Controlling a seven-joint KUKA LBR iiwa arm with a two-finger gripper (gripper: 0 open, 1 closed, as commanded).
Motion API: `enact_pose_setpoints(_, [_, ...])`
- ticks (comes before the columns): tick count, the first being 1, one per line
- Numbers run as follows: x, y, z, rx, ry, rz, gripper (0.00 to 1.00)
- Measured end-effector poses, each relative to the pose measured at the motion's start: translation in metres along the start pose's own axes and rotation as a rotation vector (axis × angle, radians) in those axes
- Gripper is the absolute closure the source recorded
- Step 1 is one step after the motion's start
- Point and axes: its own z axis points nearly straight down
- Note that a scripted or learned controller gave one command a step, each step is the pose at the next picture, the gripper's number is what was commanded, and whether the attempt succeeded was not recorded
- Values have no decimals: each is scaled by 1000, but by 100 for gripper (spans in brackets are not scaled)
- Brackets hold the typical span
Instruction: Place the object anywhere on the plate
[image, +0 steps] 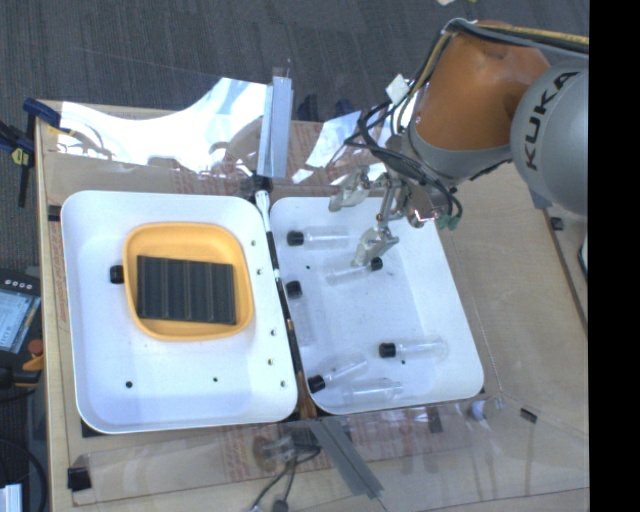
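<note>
Nearest the lens: clear vial (335, 374) at right bin's (455, 330) front edge. Placement pending; yellow plate (180, 240), in left bin, bears only a dark ribbed insert (187, 290). Gripper (377, 240) over right bin's rear, beside another vial (358, 268); finger state indeterminate.

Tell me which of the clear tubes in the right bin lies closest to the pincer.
The tube with its black cap under the pincer, in the bin's upper middle; the others lie farther off.
</note>
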Motion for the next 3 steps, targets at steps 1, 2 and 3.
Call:
enact_pose_setpoints(1, [12, -24, 17, 0, 3, 43, 0])
enact_pose_setpoints(2, [21, -43, 21, 0, 4, 72, 0])
enact_pose_setpoints(3, [19, -69, 14, 1, 0, 58, 0])
